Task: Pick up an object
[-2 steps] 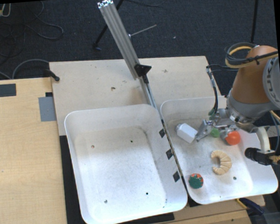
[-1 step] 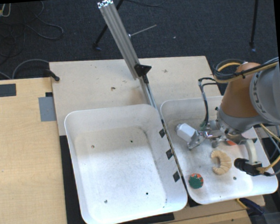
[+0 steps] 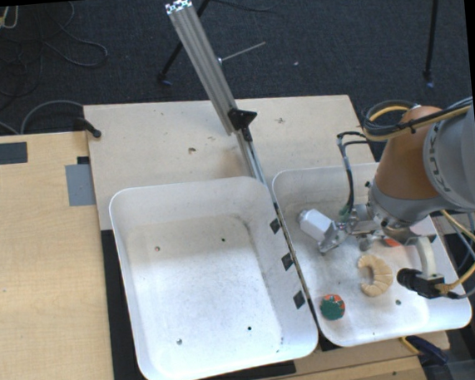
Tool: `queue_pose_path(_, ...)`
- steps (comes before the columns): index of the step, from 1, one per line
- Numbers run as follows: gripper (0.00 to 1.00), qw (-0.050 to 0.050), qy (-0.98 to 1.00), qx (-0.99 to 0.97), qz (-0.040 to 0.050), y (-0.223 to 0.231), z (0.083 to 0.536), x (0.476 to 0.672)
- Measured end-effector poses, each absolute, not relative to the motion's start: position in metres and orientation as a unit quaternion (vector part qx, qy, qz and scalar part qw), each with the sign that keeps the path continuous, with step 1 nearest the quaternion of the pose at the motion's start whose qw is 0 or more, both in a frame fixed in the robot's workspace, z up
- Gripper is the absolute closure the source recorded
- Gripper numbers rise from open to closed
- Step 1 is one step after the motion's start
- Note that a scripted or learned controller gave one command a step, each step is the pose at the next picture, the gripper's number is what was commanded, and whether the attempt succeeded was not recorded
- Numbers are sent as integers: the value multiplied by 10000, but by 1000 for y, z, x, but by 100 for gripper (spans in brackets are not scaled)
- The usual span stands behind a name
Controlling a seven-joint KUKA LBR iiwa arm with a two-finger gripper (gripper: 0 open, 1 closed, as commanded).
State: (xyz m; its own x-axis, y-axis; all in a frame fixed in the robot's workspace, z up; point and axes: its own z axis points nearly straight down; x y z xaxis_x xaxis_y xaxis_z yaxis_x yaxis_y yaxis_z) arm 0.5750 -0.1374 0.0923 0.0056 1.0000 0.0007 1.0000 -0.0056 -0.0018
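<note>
The gripper (image 3: 332,238) sits low in the right bin (image 3: 450,316); whether its jaws are apart or closed cannot be told. A small grey-white block (image 3: 312,221) lies just at its tip, touching or nearly so. A tan croissant-shaped piece (image 3: 377,273) lies near, toward the front. A green and red ball (image 3: 332,306) rests by the bin's left wall. The left bin (image 3: 139,204) stands alongside.

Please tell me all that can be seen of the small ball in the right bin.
The ball is small and round, mostly green with a red patch on its upper right side. Its material cannot be told. It lies on the floor of the right bin, near the front left corner, close to the left wall. It lies apart from the tan curved piece and the gripper.
</note>
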Motion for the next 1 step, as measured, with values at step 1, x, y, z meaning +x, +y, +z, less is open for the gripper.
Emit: queue_pose_path(1, 100, 15, -7033, -7109, 6, -138, 102, 575)
